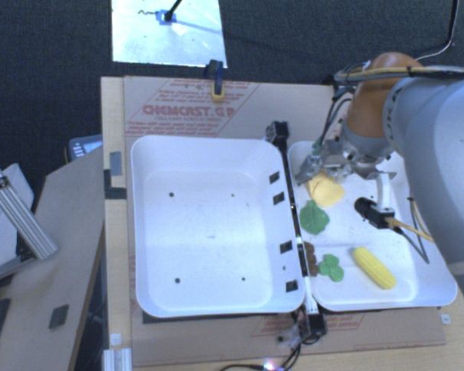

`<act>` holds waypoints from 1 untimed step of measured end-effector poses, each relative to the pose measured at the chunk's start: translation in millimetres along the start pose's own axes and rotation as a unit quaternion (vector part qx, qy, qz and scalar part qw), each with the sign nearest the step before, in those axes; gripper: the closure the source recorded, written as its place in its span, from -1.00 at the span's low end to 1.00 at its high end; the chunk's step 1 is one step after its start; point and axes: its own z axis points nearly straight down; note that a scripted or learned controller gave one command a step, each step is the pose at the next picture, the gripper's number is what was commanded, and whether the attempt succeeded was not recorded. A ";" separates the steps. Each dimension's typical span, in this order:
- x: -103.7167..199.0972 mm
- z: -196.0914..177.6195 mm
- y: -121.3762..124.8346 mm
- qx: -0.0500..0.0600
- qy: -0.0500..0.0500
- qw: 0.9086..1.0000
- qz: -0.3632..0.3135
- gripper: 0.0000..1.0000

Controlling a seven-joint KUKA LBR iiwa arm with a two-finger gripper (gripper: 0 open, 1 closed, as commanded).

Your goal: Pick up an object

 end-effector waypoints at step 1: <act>-38.1 -289.8 -22.5 -0.007 -0.003 1.000 0.004 -1.00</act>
